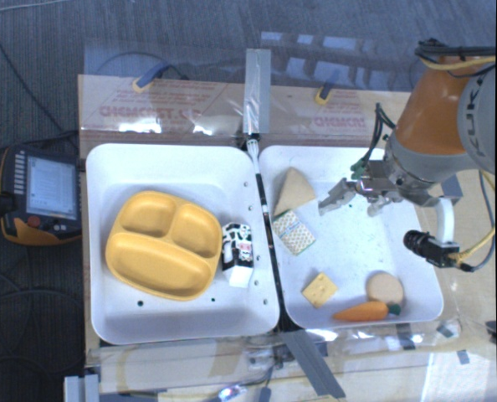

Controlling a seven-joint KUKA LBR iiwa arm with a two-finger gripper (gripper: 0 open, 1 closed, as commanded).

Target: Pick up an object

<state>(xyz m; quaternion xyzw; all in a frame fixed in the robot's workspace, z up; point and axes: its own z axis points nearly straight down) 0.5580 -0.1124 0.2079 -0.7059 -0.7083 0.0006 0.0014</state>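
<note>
Nearest the lens, along the front wall of the right bin (pixel 424 304), an orange carrot (pixel 361 311) lies flat, below the claw (pixel 356 197) and slightly to its right, with a round tan bread roll (pixel 385 287) touching its upper right end. Just left of the carrot rests a small yellow cracker-like square (pixel 319 289), set diagonally, below the claw and to its left. Higher up, a patterned white and green packet (pixel 293 230) lies left of the claw and a little lower, and a pale wedge of cheese (pixel 293 190) sits beside it at about claw level, its tip pointing toward the back wall. The claw itself hangs over the bare middle of the right bin with its two fingers spread apart, one finger (pixel 336 195) reaching toward the wedge and the other pointing down; nothing lies between them, so it is released and grasping nothing. Behind it the grey arm with its orange band (pixel 437 107) comes in from the right. Far to the left of the claw, in the left bin (pixel 106 162), a yellow divided tray (pixel 164 243) lies with a small black and white cow-patterned carton (pixel 238 248) touching its right edge. Beyond that bin, off the bench on the floor, sits a handheld control pendant (pixel 38 195).
</note>
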